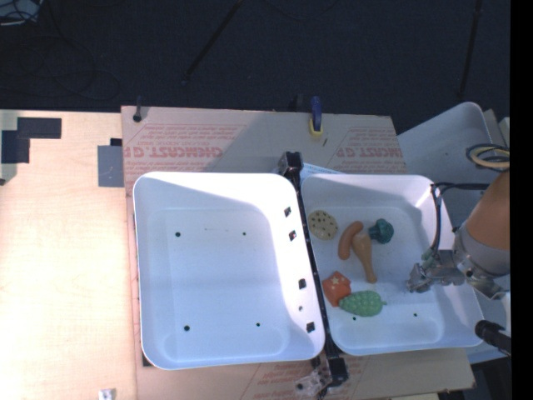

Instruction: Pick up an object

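Glossy white plastic bins [166, 340]; cardboard [250, 144] underlay

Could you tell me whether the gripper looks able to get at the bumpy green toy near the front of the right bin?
Probably yes: the gripper hangs just right of the bumpy green toy, with bare bin floor between them.

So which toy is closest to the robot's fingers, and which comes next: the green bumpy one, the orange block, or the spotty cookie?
Seen from the camera view, counting from the gripper in the right bin:
1. Green bumpy toy, at the bin's front, closest.
2. Orange block, just left of the green one.
3. Spotty cookie, toward the back by the divider, farthest.
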Tool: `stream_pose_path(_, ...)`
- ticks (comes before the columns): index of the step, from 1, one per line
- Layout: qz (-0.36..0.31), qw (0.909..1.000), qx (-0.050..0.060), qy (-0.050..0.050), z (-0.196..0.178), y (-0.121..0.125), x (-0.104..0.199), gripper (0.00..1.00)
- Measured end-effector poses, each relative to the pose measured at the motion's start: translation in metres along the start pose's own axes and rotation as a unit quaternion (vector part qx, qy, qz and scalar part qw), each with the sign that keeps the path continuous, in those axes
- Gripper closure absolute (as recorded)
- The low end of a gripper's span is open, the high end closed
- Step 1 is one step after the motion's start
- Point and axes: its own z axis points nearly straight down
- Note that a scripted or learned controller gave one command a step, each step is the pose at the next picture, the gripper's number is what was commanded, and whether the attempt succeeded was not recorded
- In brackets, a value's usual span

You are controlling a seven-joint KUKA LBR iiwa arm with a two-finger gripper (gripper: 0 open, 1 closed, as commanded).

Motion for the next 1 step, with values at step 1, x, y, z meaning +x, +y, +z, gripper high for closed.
stream_pose_path(1,-0.006,1.0000,-0.005,-0.003,-0.1622,-0.0190,0.0004,1.00)
